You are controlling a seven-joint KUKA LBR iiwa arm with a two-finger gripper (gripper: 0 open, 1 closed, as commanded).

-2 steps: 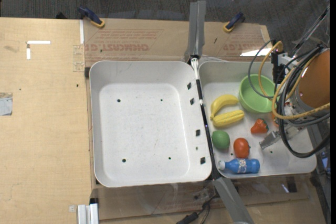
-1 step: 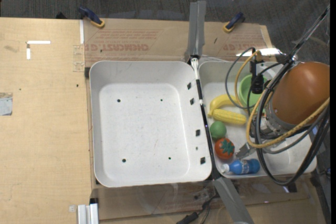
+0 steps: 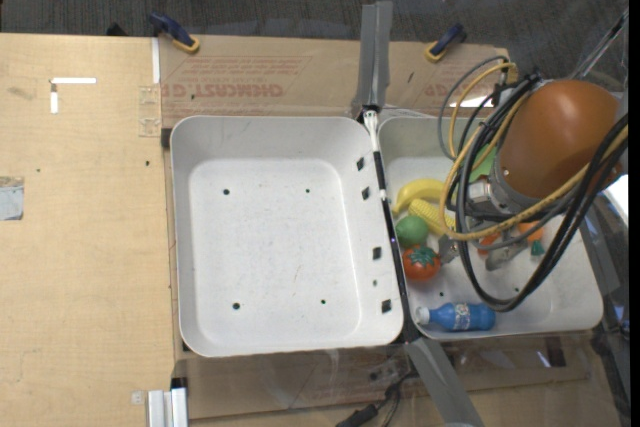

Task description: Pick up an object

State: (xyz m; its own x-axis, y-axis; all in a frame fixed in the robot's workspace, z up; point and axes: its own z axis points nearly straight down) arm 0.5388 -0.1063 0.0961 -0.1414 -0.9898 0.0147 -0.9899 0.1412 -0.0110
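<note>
White right bin (image 3: 560,315) holds a blue bottle (image 3: 457,317); fingers' (image 3: 478,237) state unclear.

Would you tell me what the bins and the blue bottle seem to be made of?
Bins: probably moulded plastic, matte white, with rounded corners and raised rims. Blue bottle: seemingly glossy plastic, with highlights along its side; it is too small to be sure.

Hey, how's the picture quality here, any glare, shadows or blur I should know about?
Camera view: lighting is even and soft; the left bin shows only faint shading at its walls; the arm carries a mild sheen on its orange band; the blue bottle and banana look slightly soft.
</note>
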